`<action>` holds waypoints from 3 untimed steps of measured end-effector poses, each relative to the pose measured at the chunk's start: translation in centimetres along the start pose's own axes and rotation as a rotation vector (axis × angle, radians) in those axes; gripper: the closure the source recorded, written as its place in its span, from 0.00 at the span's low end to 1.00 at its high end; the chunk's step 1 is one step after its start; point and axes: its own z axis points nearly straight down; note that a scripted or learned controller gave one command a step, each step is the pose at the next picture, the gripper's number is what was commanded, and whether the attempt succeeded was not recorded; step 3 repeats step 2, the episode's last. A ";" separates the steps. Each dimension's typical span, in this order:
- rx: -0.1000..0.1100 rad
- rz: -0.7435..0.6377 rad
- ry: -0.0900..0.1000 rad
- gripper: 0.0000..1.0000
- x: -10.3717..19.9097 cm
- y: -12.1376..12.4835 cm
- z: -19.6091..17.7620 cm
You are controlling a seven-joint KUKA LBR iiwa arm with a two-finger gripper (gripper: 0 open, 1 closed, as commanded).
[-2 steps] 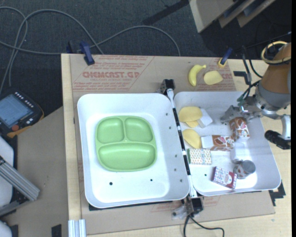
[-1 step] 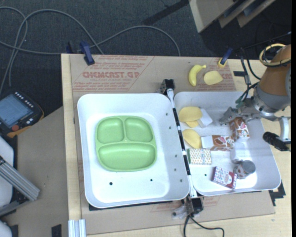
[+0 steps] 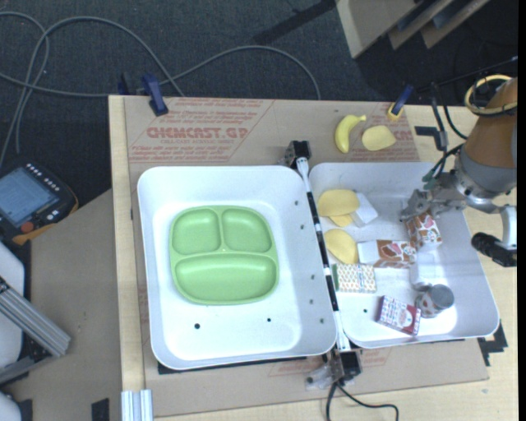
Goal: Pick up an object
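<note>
my pincer [image 3: 421, 205] hangs low over the far right part of the right bin [image 3: 460, 325], just above a small brown-and-white packet [image 3: 425, 230]. from here i cannot tell whether it is open or closed, or whether it touches the packet at all.

the packet looks like the nearest thing to take. to do it well i would come straight down, centre over it, and close across its narrow side, since a thin wrapper will likely slip or crumple if caught by a corner. a second packet [image 3: 394, 252] lies just beside it, so i should keep clear of that one. also in this bin: two yellow pieces [image 3: 339, 202] near the left wall, a flat card [image 3: 356, 279], a red box [image 3: 399, 316] and a grey lump [image 3: 435, 298].

the left bin [image 3: 164, 197] holds a green tray [image 3: 223, 254]. both bins sit on a cardboard-covered table [image 3: 197, 131], with a banana [image 3: 348, 131] and a yellow slice [image 3: 378, 137] at its far edge and blue clamps [image 3: 153, 94] there. beyond is dark carpet with cables [image 3: 99, 25], and a handheld screen [image 3: 29, 197] to the left.
</note>
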 end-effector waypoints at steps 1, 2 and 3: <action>0.002 0.002 0.001 1.00 6.7 -2.2 1.0; 0.006 0.003 0.002 1.00 14.9 -2.3 -8.7; 0.006 0.003 0.002 1.00 14.9 -2.3 -8.7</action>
